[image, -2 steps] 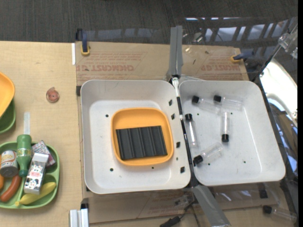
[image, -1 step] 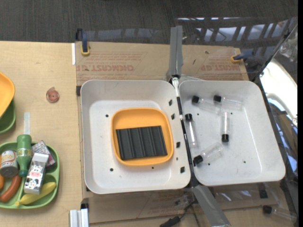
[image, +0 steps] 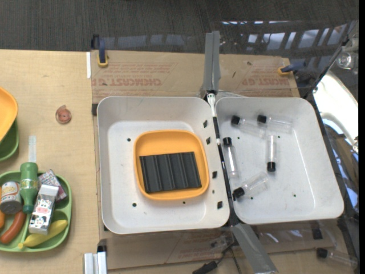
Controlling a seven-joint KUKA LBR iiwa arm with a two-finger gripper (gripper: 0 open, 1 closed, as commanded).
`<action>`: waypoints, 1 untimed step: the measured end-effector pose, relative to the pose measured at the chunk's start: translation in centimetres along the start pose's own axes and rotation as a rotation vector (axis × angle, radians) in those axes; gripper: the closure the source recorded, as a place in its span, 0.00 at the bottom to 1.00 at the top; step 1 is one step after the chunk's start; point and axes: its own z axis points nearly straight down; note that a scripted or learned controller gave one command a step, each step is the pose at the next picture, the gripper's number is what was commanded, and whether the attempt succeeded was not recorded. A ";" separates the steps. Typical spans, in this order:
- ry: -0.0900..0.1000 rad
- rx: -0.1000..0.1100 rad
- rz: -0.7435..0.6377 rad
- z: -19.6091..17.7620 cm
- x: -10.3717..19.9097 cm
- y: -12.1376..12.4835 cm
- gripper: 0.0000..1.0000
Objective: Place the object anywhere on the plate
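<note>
So the wooden bench [image: 51,84] sits on dark carpet [image: 171,10], cardboard [image: 171,76] under two white bins [image: 114,210], orange plate [image: 171,144] with black ribbed insert [image: 171,172] in the left one, five clear tubes [image: 270,154] right of the plate, gripper state: can't tell.

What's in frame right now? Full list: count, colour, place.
white bins: 2, side by side on the bench
plate: 1, orange, left bin
ridged block: 1, dark grey, on the plate
tubes: 5, clear with black caps, scattered in right bin
green tray: 1, far left, holding toy food, a bottle and cartons
small disc: 1, pinkish, on the wood left of the bins
clamps: 2, orange, back edge of the cardboard
robot arm: partly in view, upper right edge
</note>
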 end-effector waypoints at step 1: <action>0.000 0.000 -0.228 0.0 -1.0 -0.1 1.00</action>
